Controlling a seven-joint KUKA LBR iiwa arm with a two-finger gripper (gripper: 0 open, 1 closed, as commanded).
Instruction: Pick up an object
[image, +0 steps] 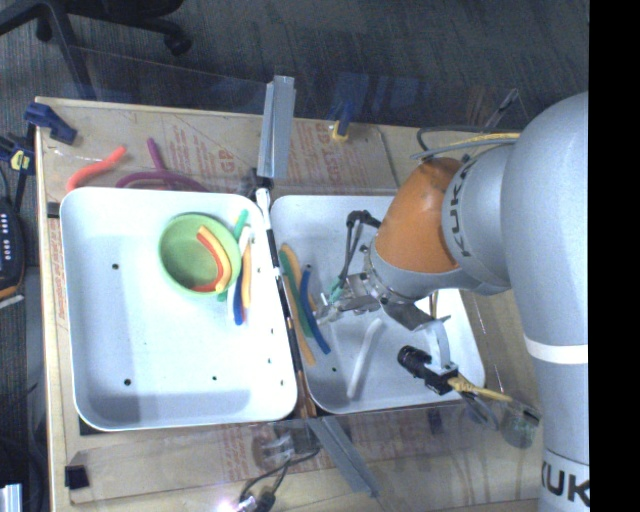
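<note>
Arm (470, 220) reaches in over the right bin (420, 395); claw (345, 297) low near the bin's left side, beside the blue, green & orange strips (300, 300). Can't tell the claw's state. Left bin (120, 380) has a green bowl (190, 255) w/ more strips.

Blue clamp (50, 122), orange strip (96, 167), possibly purple cord (160, 180) on bench (200, 135)

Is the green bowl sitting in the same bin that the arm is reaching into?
No, the green bowl sits in the left bin, while the arm reaches down into the right bin.
</note>
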